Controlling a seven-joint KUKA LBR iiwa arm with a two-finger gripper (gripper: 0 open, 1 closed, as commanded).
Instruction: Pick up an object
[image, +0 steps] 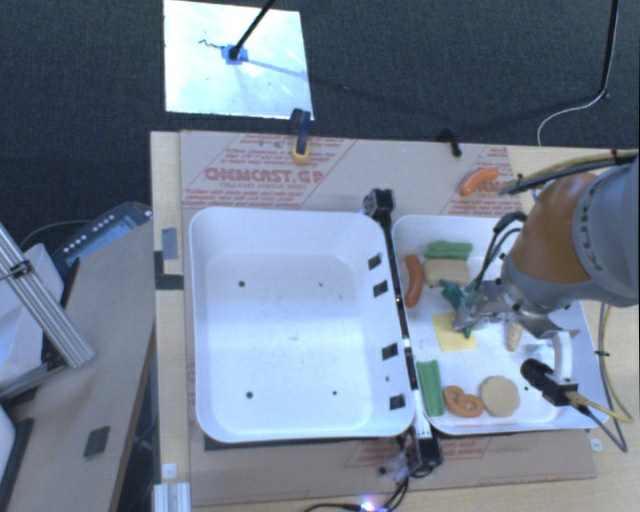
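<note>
Two white bins (290, 240) sat side by side on my bench. My gripper (468, 318) hovered in the right bin over a yellow slice (455, 335); its grip I couldn't tell.

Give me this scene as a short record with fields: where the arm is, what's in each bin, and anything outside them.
arm: reaches in from the right, tool low over the right bin
under tool: yellow flat piece
right bin items: orange sausage, green block, green stick, round biscuit
left bin: bare white floor
outside bins: orange piece on the board
</note>
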